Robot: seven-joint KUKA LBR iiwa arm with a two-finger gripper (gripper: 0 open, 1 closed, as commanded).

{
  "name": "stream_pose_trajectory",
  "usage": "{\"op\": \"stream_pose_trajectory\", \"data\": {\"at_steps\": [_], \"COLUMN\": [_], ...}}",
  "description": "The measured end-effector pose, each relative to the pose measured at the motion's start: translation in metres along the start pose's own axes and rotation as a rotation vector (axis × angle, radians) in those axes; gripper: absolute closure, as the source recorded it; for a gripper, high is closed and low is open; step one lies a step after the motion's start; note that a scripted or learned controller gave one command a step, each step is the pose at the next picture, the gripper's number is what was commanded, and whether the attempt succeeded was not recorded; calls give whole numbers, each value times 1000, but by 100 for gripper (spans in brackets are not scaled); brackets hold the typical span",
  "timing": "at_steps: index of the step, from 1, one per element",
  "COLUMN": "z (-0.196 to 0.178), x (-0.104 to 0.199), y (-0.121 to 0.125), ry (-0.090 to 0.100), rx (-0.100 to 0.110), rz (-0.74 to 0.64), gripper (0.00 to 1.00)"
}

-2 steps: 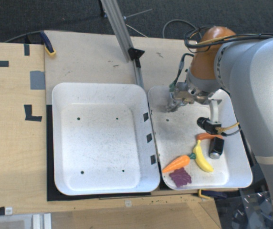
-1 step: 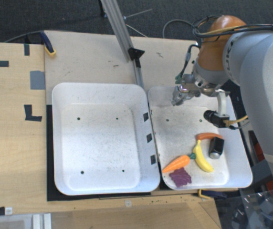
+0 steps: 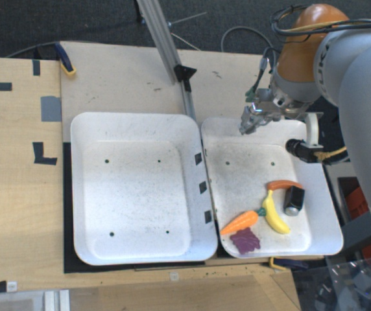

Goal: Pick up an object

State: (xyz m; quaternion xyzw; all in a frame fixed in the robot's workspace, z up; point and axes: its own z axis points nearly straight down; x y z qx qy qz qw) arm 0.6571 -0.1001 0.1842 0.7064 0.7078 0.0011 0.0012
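Nothing sits in the pincer [image 3: 249, 126], fingers close together over the right bin's [image 3: 237, 173] far rim.

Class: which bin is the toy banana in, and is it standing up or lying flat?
The banana lies flat in the right bin, near its front corner, beside the carrot and a small dark cylinder.

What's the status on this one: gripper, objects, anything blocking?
Gripper over the right bin's far edge, nothing between its fingers. Carrot, banana, purple piece, black item clustered at the near end. Nothing in the way.
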Motion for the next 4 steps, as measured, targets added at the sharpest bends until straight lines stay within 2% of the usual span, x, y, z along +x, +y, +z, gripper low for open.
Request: {"op": "stream_pose_trajectory", "data": {"at_steps": [1, 4], "z": [-50, -67], "x": [9, 158], "y": [-4, -51], "ry": [0, 2], "rx": [-1, 6], "rz": [-1, -5], "gripper": [100, 100]}}
